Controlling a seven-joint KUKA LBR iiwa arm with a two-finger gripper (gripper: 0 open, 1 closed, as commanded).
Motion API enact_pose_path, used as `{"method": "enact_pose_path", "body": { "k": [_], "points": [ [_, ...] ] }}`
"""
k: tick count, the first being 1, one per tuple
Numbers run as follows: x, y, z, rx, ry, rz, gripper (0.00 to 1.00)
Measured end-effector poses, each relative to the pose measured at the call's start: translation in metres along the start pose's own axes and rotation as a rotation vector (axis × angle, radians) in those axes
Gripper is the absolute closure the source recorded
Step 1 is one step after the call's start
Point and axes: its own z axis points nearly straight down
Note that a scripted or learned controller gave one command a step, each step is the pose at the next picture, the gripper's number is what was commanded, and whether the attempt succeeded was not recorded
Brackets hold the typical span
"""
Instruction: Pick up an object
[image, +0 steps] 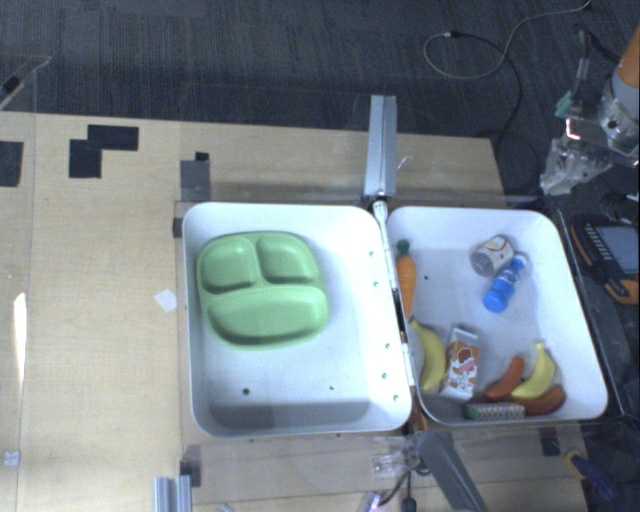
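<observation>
While the hand (570, 170) hangs beyond the right bin (572, 262), grip state unclear, the can (492, 255) lies nearest below-left

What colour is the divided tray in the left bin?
Light green, seen best in the camera view: the tray.

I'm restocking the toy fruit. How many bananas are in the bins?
2, both in the right bin: one banana along its left wall beside the small carton, the other banana near the front right corner. More may be hidden.
</observation>
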Motion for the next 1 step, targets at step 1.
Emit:
{"method": "enact_pose_path", "body": {
  "k": [1],
  "points": [
    [0.059, -0.0162, -0.0094, 0.003, 0.001, 0.034, 1.0]
  ]
}}
